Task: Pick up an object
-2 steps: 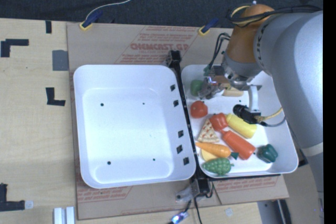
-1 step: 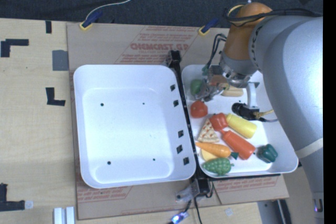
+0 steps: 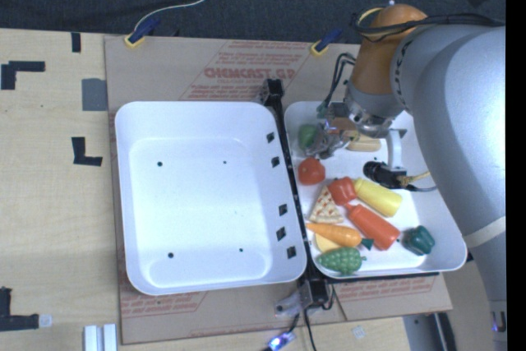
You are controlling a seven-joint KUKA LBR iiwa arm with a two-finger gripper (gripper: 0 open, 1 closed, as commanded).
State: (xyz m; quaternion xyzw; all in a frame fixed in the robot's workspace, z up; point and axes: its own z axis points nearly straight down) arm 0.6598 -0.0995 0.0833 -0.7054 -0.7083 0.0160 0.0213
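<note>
While we are watching from above, the gripper [image 3: 330, 136] is hovering at the right bin's [image 3: 444, 259] eleven o'clock corner beside a green vegetable [image 3: 307, 135], its grasp impossible to judge.

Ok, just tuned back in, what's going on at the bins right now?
The arm is reaching into the right bin, with its gripper down at the far end near a green toy and a red tomato. Whether it holds anything can't be told. The other toy foods, including a yellow piece and a green pepper, lie in that bin. The left bin sits alongside.
</note>
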